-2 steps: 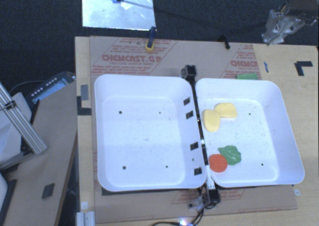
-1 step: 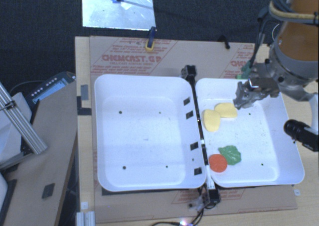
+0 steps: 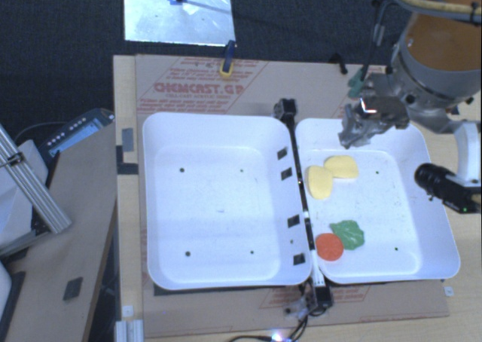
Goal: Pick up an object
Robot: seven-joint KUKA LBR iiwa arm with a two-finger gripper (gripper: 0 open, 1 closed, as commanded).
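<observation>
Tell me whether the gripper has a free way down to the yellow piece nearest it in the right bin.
Probably yes. The gripper hangs just above and beside the yellow piece, which lies flat on the right bin with nothing over it; only a second yellow piece touches its side.

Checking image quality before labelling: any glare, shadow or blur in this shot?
Camera view: the foil sheet at top glares bright; both white bins are evenly lit with soft shadows; the yellow pieces look sharp; the tool is slightly soft.
</observation>
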